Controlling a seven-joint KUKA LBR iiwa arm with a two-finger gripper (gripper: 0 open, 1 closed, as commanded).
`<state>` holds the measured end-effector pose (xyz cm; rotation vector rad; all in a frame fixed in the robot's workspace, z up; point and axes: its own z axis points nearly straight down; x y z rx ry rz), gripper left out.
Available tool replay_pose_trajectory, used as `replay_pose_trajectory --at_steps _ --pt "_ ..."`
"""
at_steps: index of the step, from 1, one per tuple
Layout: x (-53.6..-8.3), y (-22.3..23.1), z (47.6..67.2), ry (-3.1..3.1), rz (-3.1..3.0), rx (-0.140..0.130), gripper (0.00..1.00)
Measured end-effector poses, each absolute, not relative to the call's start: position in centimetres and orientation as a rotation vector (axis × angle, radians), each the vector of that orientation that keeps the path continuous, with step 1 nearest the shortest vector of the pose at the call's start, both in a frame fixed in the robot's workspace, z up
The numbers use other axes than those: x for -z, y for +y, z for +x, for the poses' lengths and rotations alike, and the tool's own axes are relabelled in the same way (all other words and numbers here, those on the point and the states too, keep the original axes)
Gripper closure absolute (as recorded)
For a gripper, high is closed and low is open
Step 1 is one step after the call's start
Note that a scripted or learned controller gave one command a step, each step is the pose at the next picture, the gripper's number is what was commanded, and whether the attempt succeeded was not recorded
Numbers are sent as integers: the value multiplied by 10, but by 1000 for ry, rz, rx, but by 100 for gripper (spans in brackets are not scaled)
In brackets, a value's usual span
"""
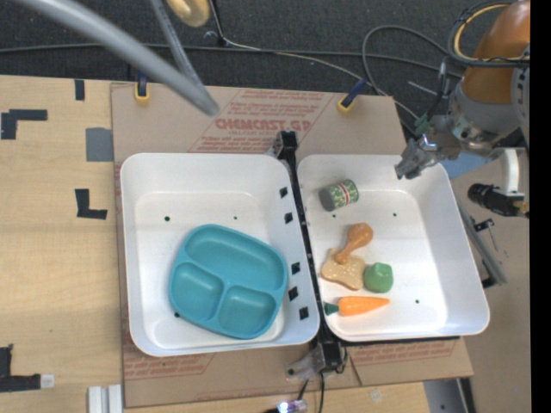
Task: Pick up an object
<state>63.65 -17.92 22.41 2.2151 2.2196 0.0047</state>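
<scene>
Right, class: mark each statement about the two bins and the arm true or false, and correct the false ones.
1. The teal tray lies in the left bin. True.
2. The carrot lies in the left bin. False: it is in the right bin.
3. The gripper is over the right bin's upper right corner. True.
4. The small can lies on the tray. False: it is in the right bin.
5. The green piece is beside the carrot. True.
</scene>
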Motion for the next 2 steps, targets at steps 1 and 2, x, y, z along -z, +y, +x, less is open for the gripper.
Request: replay_pose_trajectory --at_steps 1,2 --pt "-269 -183 634 2220 2217 -3 100" --pt "-295 -182 634 2222 2219 -1 100"
